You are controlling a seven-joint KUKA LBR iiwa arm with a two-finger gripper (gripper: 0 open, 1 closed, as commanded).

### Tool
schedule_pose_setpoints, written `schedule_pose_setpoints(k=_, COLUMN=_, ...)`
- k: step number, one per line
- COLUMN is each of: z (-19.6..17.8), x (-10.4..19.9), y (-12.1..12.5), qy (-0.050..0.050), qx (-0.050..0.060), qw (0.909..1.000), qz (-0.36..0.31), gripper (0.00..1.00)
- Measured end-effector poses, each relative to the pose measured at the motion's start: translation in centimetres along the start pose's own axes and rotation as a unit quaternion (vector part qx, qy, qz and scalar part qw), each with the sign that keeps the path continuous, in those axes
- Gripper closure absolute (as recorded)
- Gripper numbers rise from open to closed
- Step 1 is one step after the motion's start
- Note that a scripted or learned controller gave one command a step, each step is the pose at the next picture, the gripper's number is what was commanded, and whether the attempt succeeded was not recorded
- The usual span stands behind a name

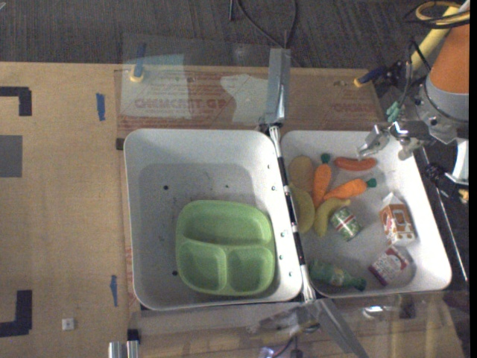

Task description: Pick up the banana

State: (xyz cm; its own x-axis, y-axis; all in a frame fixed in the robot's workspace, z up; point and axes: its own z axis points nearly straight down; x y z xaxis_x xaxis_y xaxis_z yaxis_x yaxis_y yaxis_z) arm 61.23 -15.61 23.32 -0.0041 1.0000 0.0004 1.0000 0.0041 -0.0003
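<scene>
Camera view: at the left, the left bin [141, 155] is seen holding a green divided tray [224, 247] set toward its near right corner. Across the central divider, the right bin [436, 263] is crowded with toy food. The banana [325, 214] is found in the left-middle part of this bin: a short, curved, pale yellow piece lying flat, flanked on its left by a paler yellow elongated piece [304, 209] and touched on its right by a small green-and-white can [345, 223]. Two orange carrots [321, 183] [347, 189] are laid just beyond it. A green bottle [337, 276] is placed along the near wall. The gripper [388, 142] is held over the bin's far right corner, well apart from the banana, its fingers spread and nothing pinched between them.
</scene>
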Motion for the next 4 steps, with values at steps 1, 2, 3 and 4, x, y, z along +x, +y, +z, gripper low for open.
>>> schedule_pose_setpoints(k=1, z=4.23, x=-6.78, y=5.46, qy=-0.002, qx=-0.001, qw=1.0, qz=0.001, gripper=0.0)
schedule_pose_setpoints(k=2, z=4.19, x=-6.68, y=5.51, qy=-0.001, qx=-0.002, qw=1.0, qz=0.001, gripper=0.0)
schedule_pose_setpoints(k=3, z=4.19, x=-6.68, y=5.51, qy=-0.001, qx=-0.002, qw=1.0, qz=0.001, gripper=0.0)
schedule_pose_setpoints(k=4, z=4.19, x=-6.68, y=5.51, qy=-0.001, qx=-0.002, qw=1.0, qz=0.001, gripper=0.0)
